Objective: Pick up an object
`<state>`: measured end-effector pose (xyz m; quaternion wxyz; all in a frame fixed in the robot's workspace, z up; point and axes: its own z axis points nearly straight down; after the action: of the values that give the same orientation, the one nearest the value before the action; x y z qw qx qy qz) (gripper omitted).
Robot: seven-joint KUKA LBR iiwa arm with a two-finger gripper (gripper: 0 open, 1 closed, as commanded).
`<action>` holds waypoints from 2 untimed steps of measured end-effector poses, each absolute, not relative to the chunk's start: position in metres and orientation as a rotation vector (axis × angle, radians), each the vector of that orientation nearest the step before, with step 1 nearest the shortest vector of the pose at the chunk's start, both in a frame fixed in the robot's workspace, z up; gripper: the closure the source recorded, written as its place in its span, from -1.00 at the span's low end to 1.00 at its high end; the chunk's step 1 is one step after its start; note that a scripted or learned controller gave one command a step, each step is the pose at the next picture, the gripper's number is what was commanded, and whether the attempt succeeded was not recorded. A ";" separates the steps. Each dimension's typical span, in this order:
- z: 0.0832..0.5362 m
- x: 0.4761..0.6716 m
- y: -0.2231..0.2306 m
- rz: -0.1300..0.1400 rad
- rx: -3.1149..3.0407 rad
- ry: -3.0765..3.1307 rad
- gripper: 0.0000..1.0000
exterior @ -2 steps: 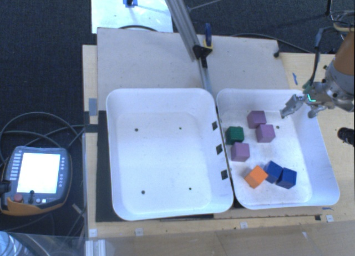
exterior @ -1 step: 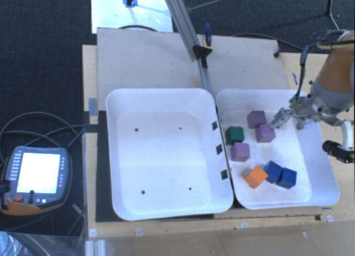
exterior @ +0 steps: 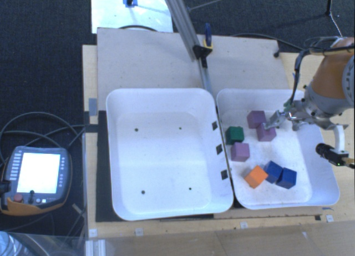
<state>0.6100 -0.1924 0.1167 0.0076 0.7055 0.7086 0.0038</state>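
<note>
A pendant (exterior: 36,180) lies left of the bench, beside the left bin (exterior: 166,102). In the right bin (exterior: 321,194) sit a green cube (exterior: 235,134), a purple cube (exterior: 240,151) below it, an orange cube (exterior: 256,176), two touching blue cubes (exterior: 280,174), and two more purple cubes, one (exterior: 255,119) near the back and one (exterior: 267,132) just beside it. The gripper (exterior: 273,120) hangs over that last purple cube, touching or nearly so; I cannot tell how its jaws stand.
</note>
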 end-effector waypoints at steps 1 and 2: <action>0.127 0.612 -0.192 0.017 2.202 2.214 1.00; 0.192 0.618 -0.194 0.006 2.209 2.222 1.00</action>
<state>0.6181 -0.1939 0.1922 0.0043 0.7050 0.7092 0.0021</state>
